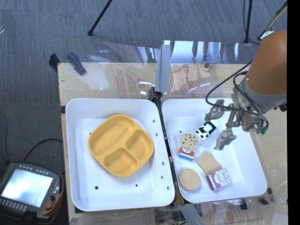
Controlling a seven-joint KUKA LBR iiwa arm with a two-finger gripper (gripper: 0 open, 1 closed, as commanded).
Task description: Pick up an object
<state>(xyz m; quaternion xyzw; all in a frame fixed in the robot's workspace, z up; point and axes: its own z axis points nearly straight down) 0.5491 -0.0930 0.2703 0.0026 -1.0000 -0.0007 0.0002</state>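
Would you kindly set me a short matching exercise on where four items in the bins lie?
Items:
1. yellow tray
2. round cracker
3. red packet
4. black-and-white block

Places:
A. right bin, front right
B. left bin
C. right bin, front left
D. right bin, nearest the tool

Pairs: 1-B, 2-C, 3-A, 4-D

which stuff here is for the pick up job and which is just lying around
For the job:
gripper
black-and-white block
cookie box
toast slice
round biscuit
red packet
right bin

Lying about:
yellow divided plate
left bin
teach pendant
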